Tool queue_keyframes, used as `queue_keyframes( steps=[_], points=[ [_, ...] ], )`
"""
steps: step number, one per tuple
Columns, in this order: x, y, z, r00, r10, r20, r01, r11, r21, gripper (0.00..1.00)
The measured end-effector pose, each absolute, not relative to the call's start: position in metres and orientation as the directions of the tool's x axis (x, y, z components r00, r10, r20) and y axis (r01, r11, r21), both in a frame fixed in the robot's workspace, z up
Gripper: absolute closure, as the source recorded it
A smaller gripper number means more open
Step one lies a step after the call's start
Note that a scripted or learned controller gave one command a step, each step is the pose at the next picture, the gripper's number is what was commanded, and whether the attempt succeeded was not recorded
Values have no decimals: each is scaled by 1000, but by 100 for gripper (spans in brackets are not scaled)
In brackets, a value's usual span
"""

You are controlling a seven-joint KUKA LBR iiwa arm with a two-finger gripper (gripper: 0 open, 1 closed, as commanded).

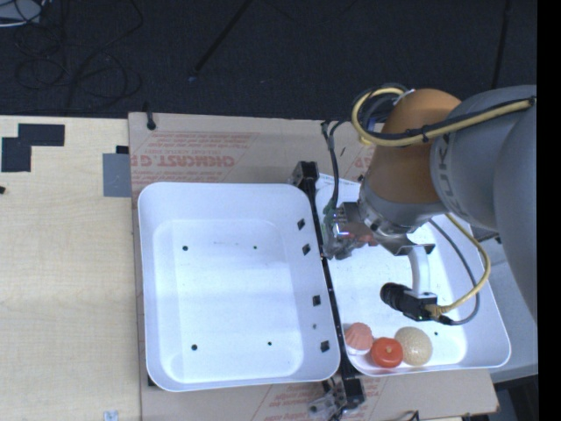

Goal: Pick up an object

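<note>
The gripper (340, 235) is positioned over the right bin (491, 358), against the divider beside the left bin (149, 235); its jaw state cannot be determined; a pink ball (358, 335), red ball (387, 352) and cream ball (415, 345) are clustered at the near edge.

The grey arm (491, 174) is cut off by the right edge and covers much of the right bin's (478, 358) floor and far rim. The jaws are too small and blurred to read. A cardboard sheet (289, 402) under the bins is cropped at the bottom edge.
</note>
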State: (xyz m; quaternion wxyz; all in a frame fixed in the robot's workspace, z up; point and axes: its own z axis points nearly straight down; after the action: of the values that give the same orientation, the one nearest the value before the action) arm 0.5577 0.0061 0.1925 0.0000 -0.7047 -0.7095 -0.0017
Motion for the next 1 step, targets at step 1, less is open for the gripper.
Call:
queue_keyframes(
  steps=[1],
  points=[
    [557,2,187,-1,1000,0,1000,1,-4,0]
  ],
)
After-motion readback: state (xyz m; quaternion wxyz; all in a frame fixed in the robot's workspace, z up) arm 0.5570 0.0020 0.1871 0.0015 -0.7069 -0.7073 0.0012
